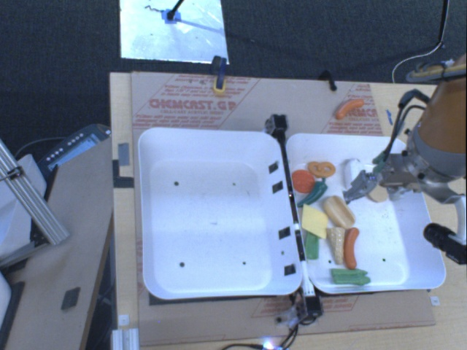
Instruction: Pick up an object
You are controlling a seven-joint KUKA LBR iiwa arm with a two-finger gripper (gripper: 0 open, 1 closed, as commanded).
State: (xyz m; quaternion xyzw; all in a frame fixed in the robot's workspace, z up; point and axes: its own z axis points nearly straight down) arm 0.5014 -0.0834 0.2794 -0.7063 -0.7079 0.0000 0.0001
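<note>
Plainly, the pickings are all in the right bin [419, 268], clustered along its left side just right of the frame's centre: a red tomato [302, 180], a bread roll [338, 211], a yellow cheese wedge [314, 222], a sausage [351, 246] and a green pod [349, 275] nearer the bottom. They look like toy food (hollow plastic, by my guess), so light, rigid and rather slick; rounded pieces may squirt out of a pinch. The roll seems the best bet, taken across its short width at the middle. The gripper [360, 188] hangs over the bin's upper middle, just right of the roll and beside a white piece [352, 168]. Its fingers are parted narrowly with nothing between them, and I cannot tell whether the tips touch the bin floor.
</note>
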